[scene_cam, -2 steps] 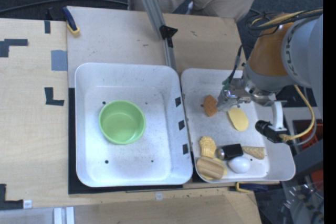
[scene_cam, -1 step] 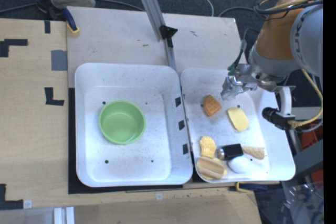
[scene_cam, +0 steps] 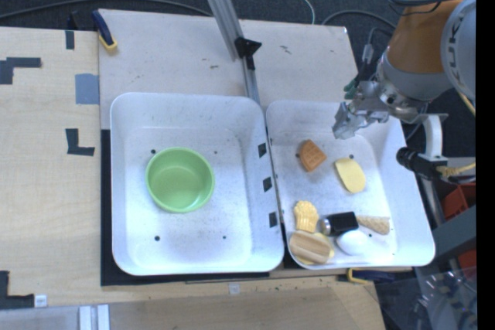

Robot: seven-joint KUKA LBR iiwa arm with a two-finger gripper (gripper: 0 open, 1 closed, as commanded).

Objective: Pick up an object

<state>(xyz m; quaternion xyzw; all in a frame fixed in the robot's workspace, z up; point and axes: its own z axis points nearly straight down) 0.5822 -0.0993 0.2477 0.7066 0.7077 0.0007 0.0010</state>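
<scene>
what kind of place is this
Probably a robotics lab set up for grasping trials: a grey and orange arm over two white bins, toy food in one, a green bowl in the other, cables behind.

Even, bright overhead light; soft shadows under objects, mild glare on the white bins point(scene_cam: 128, 166), slightly soft focus throughout.

Bench point(scene_cam: 178, 50) w/ two white bins point(scene_cam: 128, 166)
</scene>
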